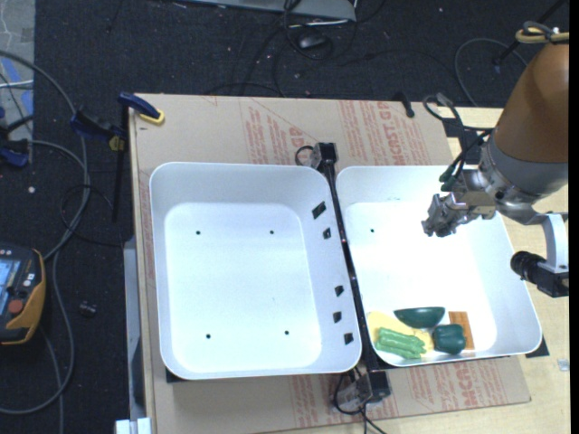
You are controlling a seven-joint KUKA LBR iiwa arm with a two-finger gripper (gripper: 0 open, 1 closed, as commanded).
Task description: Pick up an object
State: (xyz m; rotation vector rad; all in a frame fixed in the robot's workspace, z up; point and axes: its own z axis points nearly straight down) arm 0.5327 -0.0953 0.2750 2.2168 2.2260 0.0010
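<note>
Camera view: arm comes in from the right, orange band above the wrist, tool (441, 224) hanging over the right bin (398, 260), in its upper right part. Tool is small and dark against the white; cannot tell how far it is open, and nothing is visibly gripped in it.

Landmark = right bin. All objects sit clustered in its near right corner, well apart from the tool:
- dark green bowl-shaped piece (420, 316), top of the cluster
- light green ridged object (399, 342), just below and left of that piece, close to the bin's near wall
- dark green blocky object (449, 337), right of the ridged one, touching or nearly touching it
- yellow flat piece (382, 321), under or behind the light green one, its left edge showing
- orange-brown flat piece (460, 319), just right of the bowl shape, partly covered by the dark green block

Left bin (240, 269) sits directly left of the right bin, rims touching along a black divider strip with clips. Both bins rest on a cardboard-covered tabletop (235, 134). A blue-and-yellow clamp (140, 108) is at the tabletop's far left corner, well apart from the right bin. Cables run across the dark floor around it.
</note>
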